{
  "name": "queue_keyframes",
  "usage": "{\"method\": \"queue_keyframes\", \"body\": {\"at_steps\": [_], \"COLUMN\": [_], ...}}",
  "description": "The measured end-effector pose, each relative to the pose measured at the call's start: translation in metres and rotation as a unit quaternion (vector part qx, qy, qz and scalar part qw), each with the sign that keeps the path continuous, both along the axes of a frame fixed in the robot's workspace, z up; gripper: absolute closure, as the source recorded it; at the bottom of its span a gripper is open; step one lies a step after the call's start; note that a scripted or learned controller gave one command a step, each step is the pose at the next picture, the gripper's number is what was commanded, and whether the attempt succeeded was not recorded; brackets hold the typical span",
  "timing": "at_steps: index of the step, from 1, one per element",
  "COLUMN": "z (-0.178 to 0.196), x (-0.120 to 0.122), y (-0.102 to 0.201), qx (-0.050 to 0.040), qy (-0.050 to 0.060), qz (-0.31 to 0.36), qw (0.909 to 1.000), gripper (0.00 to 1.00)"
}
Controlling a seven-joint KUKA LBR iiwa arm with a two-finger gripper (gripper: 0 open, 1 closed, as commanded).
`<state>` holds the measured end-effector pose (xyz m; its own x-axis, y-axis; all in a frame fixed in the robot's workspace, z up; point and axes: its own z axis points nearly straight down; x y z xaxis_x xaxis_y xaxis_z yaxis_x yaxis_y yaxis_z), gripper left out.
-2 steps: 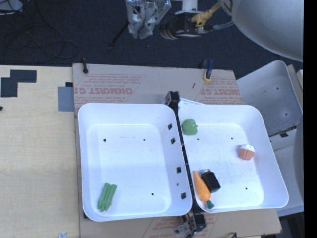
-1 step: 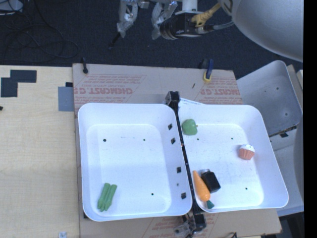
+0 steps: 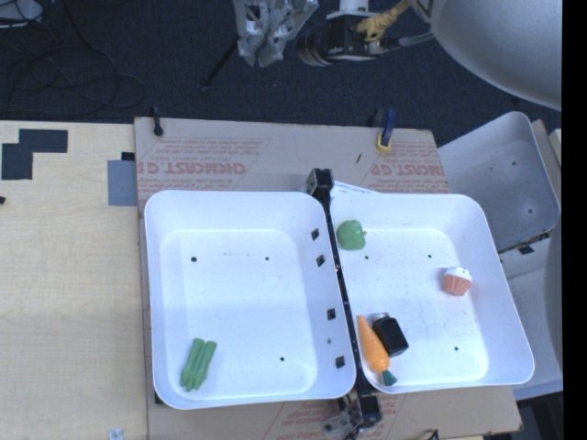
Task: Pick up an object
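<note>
Clearly nothing is picked yet, and each candidate carries its own risk. In the left bin [image 3: 154,246], the green bean pods [image 3: 198,363] lie flat and low near the front left corner; a descent that stops short would close on air, and the nearby wall could block the gripper. In the right bin [image 3: 510,312], the green fruit [image 3: 350,236] sits just beside the divider between the bins, so a grasp there may strike that wall, and the round shape would likely roll away if nudged off centre. The carrot [image 3: 371,342] lies near the front of that bin touching a black block [image 3: 389,334]; a grasp on either one could catch both, or push one and knock the other aside. The cupcake [image 3: 456,281] stands alone toward the right side and looks the easiest target, though it might tip under a glancing touch. As for the pose, the gripper [image 3: 266,30] hangs at the far side, beyond the cardboard sheet [image 3: 229,159] on the tabletop [image 3: 64,291] and well apart from both bins, over dark floor. Whether it is open or closed I cannot tell, since it is small and blurred. The wrist runs rightward from it into the broad grey arm [image 3: 500,30] at the upper right.
</note>
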<state>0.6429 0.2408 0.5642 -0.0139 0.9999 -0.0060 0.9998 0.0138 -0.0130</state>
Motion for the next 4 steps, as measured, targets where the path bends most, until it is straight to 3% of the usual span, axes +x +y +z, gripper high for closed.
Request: {"method": "queue_keyframes", "body": {"at_steps": [4], "z": [0.036], "x": [0.001], "y": [0.007], "qx": [0.0023], "qy": [-0.008], "qz": [0.008], "qw": [0.9999], "gripper": [1.00]}}
